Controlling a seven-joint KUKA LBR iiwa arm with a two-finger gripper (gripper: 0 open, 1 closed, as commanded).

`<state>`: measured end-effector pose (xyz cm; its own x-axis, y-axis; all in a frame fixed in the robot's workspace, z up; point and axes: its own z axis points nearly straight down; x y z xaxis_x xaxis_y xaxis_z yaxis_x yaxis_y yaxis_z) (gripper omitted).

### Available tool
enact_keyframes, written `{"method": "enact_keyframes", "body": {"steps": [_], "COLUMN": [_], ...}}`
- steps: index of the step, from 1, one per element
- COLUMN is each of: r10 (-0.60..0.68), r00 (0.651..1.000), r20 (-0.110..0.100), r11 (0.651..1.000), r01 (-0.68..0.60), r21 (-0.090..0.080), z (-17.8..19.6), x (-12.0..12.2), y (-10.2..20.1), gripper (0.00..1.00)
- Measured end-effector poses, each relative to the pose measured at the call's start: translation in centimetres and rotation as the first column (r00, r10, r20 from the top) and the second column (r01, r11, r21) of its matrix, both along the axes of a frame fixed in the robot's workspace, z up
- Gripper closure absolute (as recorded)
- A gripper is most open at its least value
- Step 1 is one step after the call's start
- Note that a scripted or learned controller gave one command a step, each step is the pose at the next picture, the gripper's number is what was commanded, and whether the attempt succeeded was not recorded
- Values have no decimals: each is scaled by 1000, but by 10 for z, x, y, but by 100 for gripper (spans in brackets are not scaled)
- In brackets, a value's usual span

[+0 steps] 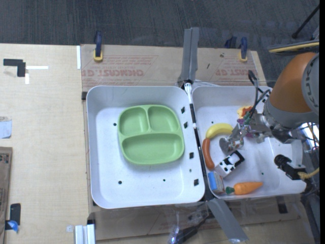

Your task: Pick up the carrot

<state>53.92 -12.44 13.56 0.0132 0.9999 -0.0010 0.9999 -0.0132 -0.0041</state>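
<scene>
Camera view: carrot (245, 187) beside bin wall (264, 193).

Red "CHEMCOTZ.GR" lettering, upside down, on cardboard sheet (127, 65) behind bins.

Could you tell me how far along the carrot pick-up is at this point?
Nothing looks done yet: the carrot lies on the floor of the right bin, near its front edge. The gripper hangs over the middle of that bin, by the banana and above the black-and-white toy, nowhere near touching the carrot. Reaching, gripping and lifting are all left.
</scene>
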Motion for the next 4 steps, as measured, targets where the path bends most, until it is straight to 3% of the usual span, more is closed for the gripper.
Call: {"method": "enact_keyframes", "body": {"steps": [1, 2, 3, 4], "r10": [-247, -246, -252, -360], "r00": [969, 969, 968, 933], "r20": [-6, -5, 2, 2], "r11": [969, 969, 968, 933], "r01": [247, 246, 252, 360], "r21": [10, 10, 0, -1], "z": [-45, -45, -37, 55], "x": [-62, -62, -62, -44], "y": [-80, -80, 6, 57], "gripper": [0, 0, 0, 0]}}
